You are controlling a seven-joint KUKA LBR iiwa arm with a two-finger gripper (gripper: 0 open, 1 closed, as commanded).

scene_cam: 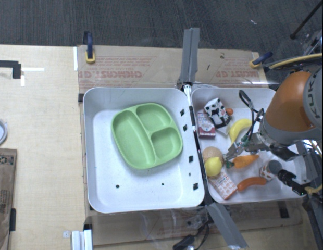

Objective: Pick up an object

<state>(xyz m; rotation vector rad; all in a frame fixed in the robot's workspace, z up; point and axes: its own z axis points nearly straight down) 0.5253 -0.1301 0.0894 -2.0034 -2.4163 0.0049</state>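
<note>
My gripper (235,151) hangs low over the middle of the right bin (265,94), reaching in from the right. Its tip is just above the left end of an orange carrot (246,161) and right of a beige potato (212,152). A yellow lemon (213,165) lies under the potato. A banana (238,129) lies just behind the gripper. A black-and-white cow toy (218,112) and a red box (205,124) sit at the back left. A red-orange sausage (251,183) and a flat packet (223,186) lie at the front.
The left bin (99,155) holds a green divided plate (147,134). A black spoon (246,100) leans at the back of the right bin. A small white-and-red item (265,170) lies under the arm's wrist. A grey divider post (190,56) stands behind the bins.
</note>
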